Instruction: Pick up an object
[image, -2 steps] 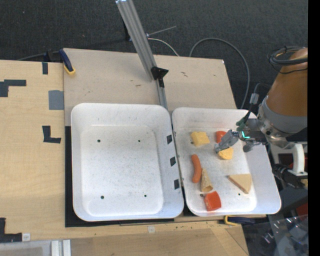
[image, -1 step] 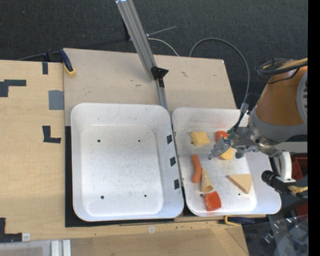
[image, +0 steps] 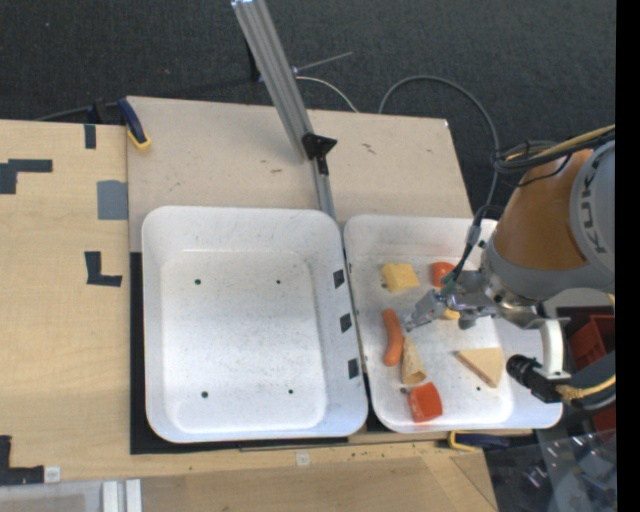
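Observation:
In the right bin (image: 372, 243) lie several food-like pieces: a yellow block (image: 400, 277), a small red-orange piece (image: 443, 272) by the arm, an orange sausage (image: 393, 336), a tan cone (image: 412, 363), a red block (image: 425, 401) and a pale yellow wedge (image: 482, 364). My gripper (image: 437, 307) hangs low over the middle of this bin, right of the sausage and below the yellow block. A small yellow bit shows beside its body.
The left bin (image: 245, 320) sits beside the right one, with black clips along their shared edge. A slanted metal pole (image: 285, 85) crosses the bench behind the bins. The arm's orange band (image: 545, 220) and grey wrist cover the right bin's right side.

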